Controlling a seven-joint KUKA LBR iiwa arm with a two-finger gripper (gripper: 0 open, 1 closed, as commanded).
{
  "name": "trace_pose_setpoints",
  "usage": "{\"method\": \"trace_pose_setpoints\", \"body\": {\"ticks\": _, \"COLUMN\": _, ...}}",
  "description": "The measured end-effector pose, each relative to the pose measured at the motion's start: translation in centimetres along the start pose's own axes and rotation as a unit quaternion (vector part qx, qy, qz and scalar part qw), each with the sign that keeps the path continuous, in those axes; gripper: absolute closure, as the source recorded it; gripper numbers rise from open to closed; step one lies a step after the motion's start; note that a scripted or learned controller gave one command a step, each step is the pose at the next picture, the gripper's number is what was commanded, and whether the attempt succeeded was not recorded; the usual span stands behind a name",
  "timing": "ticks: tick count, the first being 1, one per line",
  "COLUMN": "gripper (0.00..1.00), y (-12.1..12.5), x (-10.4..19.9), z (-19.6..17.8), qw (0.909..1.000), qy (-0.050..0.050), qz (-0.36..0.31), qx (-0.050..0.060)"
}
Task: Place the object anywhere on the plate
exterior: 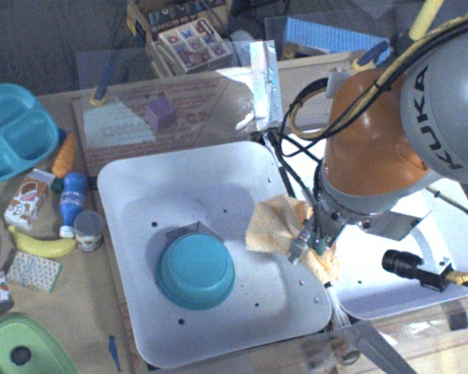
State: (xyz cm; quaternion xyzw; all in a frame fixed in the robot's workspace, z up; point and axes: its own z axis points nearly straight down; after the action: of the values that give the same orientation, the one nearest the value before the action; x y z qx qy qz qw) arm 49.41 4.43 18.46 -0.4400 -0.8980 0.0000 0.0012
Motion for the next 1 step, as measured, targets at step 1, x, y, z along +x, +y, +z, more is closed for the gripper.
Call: {"method": "trace_pose_setpoints", "body": {"ticks": 1, "gripper": 1.00, "y": 8.88, "x": -2.75, "z": -0.03, "qw": 0.9999, "qy": -0.002, "qz": 0.016, "qx": -0.001}}
